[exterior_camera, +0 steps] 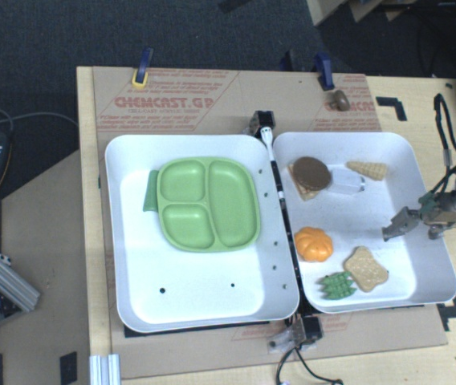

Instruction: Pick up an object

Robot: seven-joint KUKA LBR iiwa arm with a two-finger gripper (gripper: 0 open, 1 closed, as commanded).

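The right bin (405, 152) holds several small things. A brown round patty on a tan slice (310, 175) lies at its back left, with a tan wedge (368, 169) further right. An orange pumpkin-like piece (315, 245) sits near the bin's left wall. At the front, a tan toast slice (365, 269) lies beside a green leafy piece (336, 285). My gripper (411, 228) hangs over the right side of this bin, above bare floor. It is to the right of the pumpkin piece, behind the toast, and touches none of them.
The left bin (132, 263) carries a green divided plate (208, 203). A pale clear item (347, 183) lies between the patty and the wedge. Cables (445, 135) hang by the bench's right edge, and clamps stand at the back edge.
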